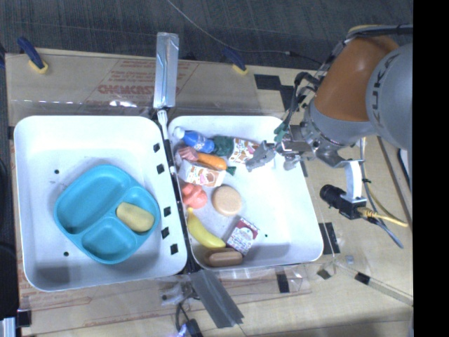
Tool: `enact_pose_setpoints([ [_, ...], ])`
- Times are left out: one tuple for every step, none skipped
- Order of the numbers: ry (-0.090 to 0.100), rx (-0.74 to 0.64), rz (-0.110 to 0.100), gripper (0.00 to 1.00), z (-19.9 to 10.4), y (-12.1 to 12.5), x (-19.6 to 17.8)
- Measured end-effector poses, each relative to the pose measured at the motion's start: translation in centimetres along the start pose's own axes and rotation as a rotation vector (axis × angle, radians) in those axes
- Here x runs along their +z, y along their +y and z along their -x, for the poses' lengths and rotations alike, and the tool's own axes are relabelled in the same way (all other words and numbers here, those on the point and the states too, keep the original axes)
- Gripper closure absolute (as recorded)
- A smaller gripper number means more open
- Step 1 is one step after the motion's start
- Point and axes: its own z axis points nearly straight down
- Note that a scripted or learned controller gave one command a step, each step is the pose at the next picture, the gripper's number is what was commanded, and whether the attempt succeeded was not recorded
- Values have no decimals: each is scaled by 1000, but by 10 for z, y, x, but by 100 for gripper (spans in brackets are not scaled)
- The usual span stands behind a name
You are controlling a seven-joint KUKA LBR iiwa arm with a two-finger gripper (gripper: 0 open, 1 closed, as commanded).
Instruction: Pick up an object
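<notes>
Gripper (263,154) hovers over the right bin (298,216) near its back edge, fingers apart, holding nothing. Nearest candidate is the printed packet (242,149) just left of it. Best drop straight down, straddle the packet, avoid the crowded pile by the left wall.

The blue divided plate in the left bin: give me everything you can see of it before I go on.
The blue divided plate looks like light blue plastic, with rounded corners, raised ridges and three compartments. It lies flat but turned at an angle on the floor of the left bin, roughly central. A yellow, potato-like toy rests in its right-hand compartment. The gripper hangs over the other bin, well apart from it.
</notes>
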Motion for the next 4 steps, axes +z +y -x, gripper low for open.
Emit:
enact_pose_setpoints([
  [0,-164,3,0,-4,-37,149],
  [-4,-469,1,0,-40,42,149],
  [-5,-470,-1,100,-39,42,140],
  [-2,-320,7,100,-115,25,46],
])
